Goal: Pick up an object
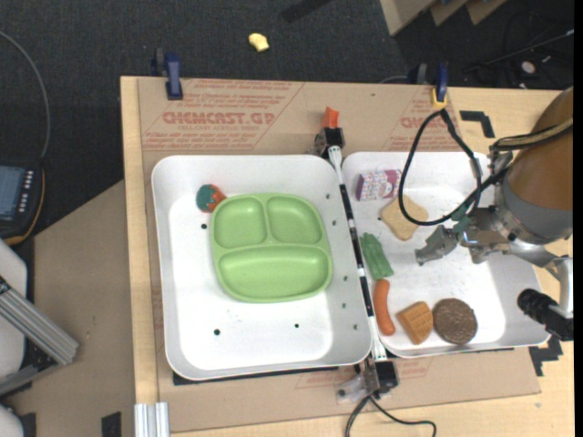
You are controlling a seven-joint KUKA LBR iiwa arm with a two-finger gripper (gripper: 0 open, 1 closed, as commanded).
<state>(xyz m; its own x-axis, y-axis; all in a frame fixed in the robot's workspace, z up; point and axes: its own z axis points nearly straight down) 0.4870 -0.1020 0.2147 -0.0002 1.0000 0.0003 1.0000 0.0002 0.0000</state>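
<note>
The right bin point(428, 167) holds several toy foods: a purple-and-white packet point(378, 185), a tan bread piece point(404, 217), a green piece point(374, 255), a red sausage point(383, 305), an orange cracker point(416, 321) and a round brown cookie point(454, 320). My gripper point(435, 247) hangs over the middle of this bin. It is just right of the bread piece and above the cookie, and nothing shows in its grasp.
The left bin point(182, 271) carries a green divided plate point(270, 246) and a small red-and-green toy point(210, 197) at its back left. A black cable point(414, 153) loops over the right bin's far side. Clamps sit at the bench's back edge.
</note>
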